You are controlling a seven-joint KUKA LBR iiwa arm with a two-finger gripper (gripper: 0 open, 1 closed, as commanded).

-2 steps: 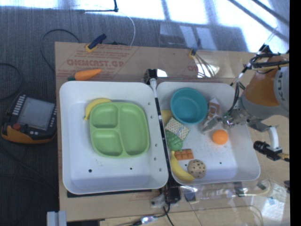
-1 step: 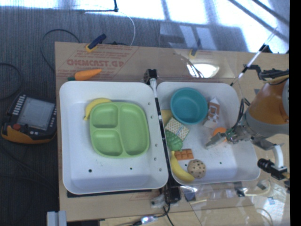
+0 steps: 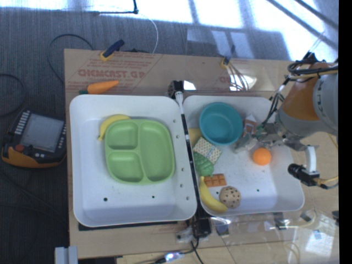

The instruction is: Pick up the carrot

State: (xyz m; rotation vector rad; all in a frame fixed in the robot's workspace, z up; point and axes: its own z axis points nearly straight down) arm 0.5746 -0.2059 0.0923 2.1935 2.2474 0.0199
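1. Camera view, the target: the carrot (image 3: 103, 86) lies on its side on the bare desk (image 3: 165, 70), outside both bins, just beyond the back rim of the left bin (image 3: 82, 164), its narrow tip pointing toward that bin's far left corner.
2. Camera view, the arm: the hand (image 3: 248, 141) sits low over the right bin (image 3: 286, 197), near the blue bowl (image 3: 221, 123) and the orange ball (image 3: 262, 157), well apart from the carrot. You cannot tell from here how its fingers stand.
3. Handling, as a judgement: it looks like a light, rigid toy with a smooth, likely slippery skin. Grip across the thicker middle, fingers square to its length; a pinch at the taper may squirt it free.
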